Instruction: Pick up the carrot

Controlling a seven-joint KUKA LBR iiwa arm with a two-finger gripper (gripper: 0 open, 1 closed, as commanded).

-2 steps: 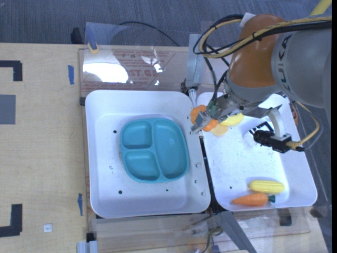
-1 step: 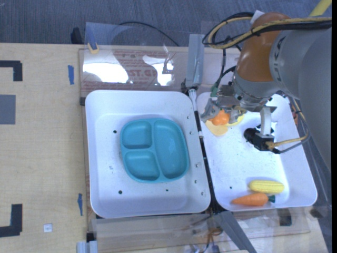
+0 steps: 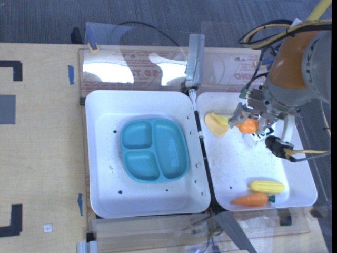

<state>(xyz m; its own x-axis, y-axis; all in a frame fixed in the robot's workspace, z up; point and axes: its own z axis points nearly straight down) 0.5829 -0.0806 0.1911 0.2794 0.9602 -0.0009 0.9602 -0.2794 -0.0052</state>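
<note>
Now | end effector (image 3: 247, 121) clamped on small orange obj (image 3: 247, 126) | carrot (image 3: 251, 199) apart, near corn (image 3: 267, 186)

Bright, even light; glare on the clear panel (image 3: 137, 67); slightly soft focus

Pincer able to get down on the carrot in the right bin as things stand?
Probably yes. The carrot lies uncovered near the right bin's front edge, though the corn sits close behind it. The pincer is at the far end, near an orange piece.
</note>
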